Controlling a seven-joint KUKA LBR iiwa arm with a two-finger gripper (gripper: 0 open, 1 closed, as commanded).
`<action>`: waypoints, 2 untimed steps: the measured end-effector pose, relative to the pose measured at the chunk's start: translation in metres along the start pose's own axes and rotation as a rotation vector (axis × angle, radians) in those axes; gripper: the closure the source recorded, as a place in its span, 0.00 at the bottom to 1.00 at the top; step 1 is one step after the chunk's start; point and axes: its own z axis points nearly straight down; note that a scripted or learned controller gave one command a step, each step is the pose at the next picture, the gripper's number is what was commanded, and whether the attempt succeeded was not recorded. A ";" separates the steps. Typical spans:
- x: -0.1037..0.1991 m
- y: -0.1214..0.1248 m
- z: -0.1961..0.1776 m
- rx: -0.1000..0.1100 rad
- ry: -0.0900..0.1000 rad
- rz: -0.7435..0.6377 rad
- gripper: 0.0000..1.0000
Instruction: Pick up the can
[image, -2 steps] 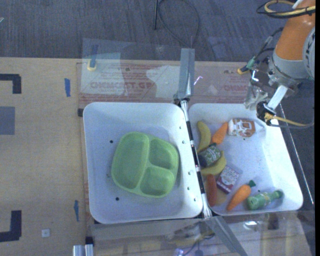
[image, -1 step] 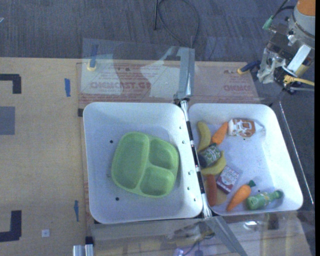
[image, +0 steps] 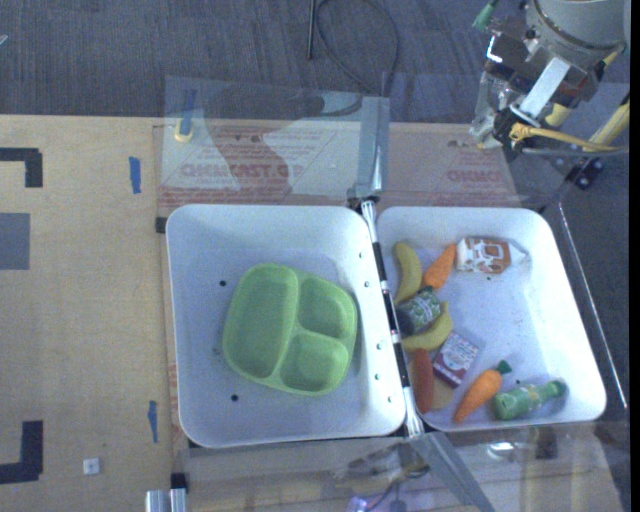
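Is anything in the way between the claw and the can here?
Nothing lies on top of the can. The claw is off past the far rim of the right bin. The can rests against a banana, with a carrot close behind, so a grasp is probably crowded.

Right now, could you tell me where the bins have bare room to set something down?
The left bin is bare around the green divided plate, widest along its top edge. The right bin is bare along its right side, between the carton and green bottle. It is crowded by the divider: bananas, can, carrots.
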 end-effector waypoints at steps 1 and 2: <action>0.060 -0.029 -0.032 0.001 0.000 -0.034 1.00; 0.143 -0.074 -0.031 0.000 0.001 -0.058 1.00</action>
